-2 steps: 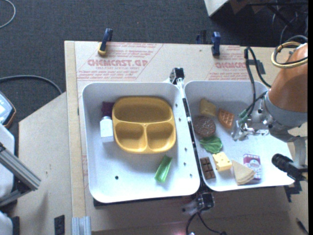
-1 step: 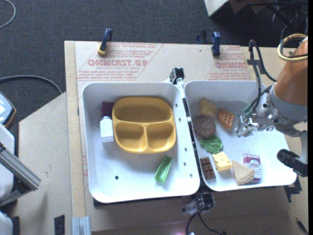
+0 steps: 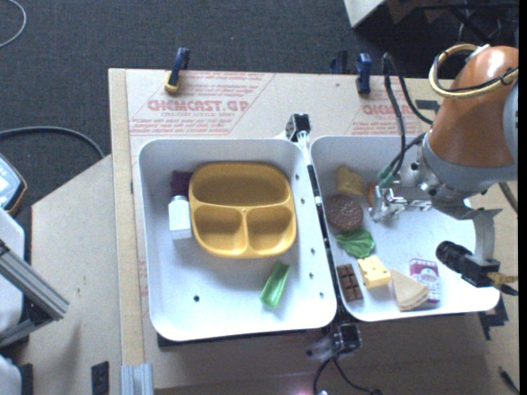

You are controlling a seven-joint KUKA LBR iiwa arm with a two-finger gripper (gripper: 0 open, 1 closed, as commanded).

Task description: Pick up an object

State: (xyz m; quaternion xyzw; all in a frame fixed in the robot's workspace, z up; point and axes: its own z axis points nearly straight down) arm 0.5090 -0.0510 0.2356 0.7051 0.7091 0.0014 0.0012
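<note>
Patty (image 3: 345,213), brown and round, lies flat in the right bin (image 3: 461,301) near the divider, the likeliest candidate for the pick. At its 12 o'clock sits a tan piece (image 3: 349,181); at its 6 o'clock a green leaf (image 3: 356,242), touching or nearly so. Further toward 6 o'clock lie a chocolate bar (image 3: 349,282), a cheese block (image 3: 375,271), a bread wedge (image 3: 408,290) and a small carton (image 3: 425,280). The gripper (image 3: 391,202) stands at the patty's 3 o'clock, just beside it, apparently above the bin floor. Finger state: cannot tell; nothing is seen between them. Recommended: shift toward 9 o'clock to centre over the patty, descend vertically, and straddle it clear of the leaf. The left bin (image 3: 165,303) holds a yellow tray (image 3: 242,208).
</note>
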